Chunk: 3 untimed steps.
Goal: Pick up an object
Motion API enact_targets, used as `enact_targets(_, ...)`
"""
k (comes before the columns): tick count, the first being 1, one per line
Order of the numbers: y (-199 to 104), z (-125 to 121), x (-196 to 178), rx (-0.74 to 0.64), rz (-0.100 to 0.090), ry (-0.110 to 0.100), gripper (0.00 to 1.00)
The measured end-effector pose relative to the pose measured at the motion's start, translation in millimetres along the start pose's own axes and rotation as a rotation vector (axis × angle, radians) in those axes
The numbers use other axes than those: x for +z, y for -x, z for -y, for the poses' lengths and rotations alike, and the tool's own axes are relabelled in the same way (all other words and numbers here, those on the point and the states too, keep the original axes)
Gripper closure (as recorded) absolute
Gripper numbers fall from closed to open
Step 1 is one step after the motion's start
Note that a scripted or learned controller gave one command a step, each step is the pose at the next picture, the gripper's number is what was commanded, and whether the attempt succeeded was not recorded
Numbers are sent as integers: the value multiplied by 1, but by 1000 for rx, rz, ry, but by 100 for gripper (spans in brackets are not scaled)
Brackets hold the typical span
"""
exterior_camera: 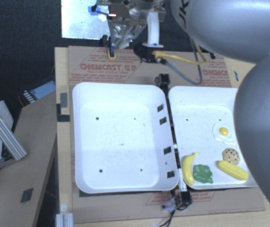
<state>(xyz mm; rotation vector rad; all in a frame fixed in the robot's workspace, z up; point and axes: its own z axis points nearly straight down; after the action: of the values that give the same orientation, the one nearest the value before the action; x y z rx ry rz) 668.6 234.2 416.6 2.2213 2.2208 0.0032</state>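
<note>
I see the right bin (pixel 196 109) holding a banana (pixel 188 168), green leaf (pixel 202 173), corn cob (pixel 232 170), cookie (pixel 230 155) and fried egg (pixel 222 132), lower right. The left bin (pixel 121 91) sits beside it. Gripper (pixel 118 37) at the top; I cannot tell its jaws' state.

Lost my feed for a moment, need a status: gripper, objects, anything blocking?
Gripper up beyond the bins, nothing between its fingers. Banana, green leaf, corn, cookie, fried egg in right bin. Arm overhangs that bin.
</note>
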Motion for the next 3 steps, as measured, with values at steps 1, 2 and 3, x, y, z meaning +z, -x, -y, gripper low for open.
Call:
enact_targets(1,-1,1,-128,-5,-4,13,100)
enact_targets(2,0,0,-119,-4,0,0,0)
enact_targets(3,35,69,-121,0,0,0,0)
